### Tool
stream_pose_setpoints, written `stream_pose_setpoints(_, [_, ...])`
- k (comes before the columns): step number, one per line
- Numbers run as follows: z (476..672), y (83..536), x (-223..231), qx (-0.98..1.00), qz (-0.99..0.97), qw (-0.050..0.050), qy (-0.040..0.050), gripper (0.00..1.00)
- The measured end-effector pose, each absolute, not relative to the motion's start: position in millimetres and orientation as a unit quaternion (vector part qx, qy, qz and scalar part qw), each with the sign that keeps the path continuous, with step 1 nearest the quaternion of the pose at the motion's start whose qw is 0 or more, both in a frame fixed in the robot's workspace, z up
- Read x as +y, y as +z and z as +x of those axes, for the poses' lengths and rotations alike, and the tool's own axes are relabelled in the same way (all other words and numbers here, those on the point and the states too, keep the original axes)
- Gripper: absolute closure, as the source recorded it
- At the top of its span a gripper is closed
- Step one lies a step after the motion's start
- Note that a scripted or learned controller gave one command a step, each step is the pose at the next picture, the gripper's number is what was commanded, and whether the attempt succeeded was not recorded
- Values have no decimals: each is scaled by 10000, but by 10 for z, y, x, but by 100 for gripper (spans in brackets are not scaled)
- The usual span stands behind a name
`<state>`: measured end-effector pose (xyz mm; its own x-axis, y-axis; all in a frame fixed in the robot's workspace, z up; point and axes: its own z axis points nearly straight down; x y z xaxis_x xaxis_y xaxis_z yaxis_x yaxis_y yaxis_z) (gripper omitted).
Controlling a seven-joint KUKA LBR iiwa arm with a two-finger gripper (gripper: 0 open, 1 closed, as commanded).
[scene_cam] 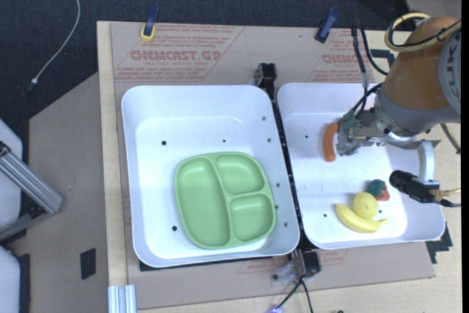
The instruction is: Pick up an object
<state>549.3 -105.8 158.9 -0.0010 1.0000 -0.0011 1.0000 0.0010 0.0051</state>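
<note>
Camera view, looking down at a slant: two white bins sit side by side on the table. The left bin [146, 121] holds a green divided plate [223, 199]. The right bin [308, 102] holds an orange carrot-like piece [330, 142] at centre right of the frame, and lower down a yellow banana [357, 220], a lemon-like yellow fruit [366, 203] and a small red-and-green item [378, 190], all clustered close together.

The pincer [350, 137] sits just beside the orange piece, on its right. We cannot tell whether it is released or clenched; nothing is visibly between its tips.

We judge the orange piece the likeliest target, as it lies alone, well apart from the fruit cluster. To do the grasp well, we centre over the piece, align the closing direction across its narrow width, descend to the bin floor and close before lifting. Main risk: an off-centre approach nudges it left toward the bin wall.
</note>
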Motion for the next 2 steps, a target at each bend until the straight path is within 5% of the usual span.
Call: stream_pose_setpoints(2, [5531,2740,-1035,7076,7066,33,18,100])
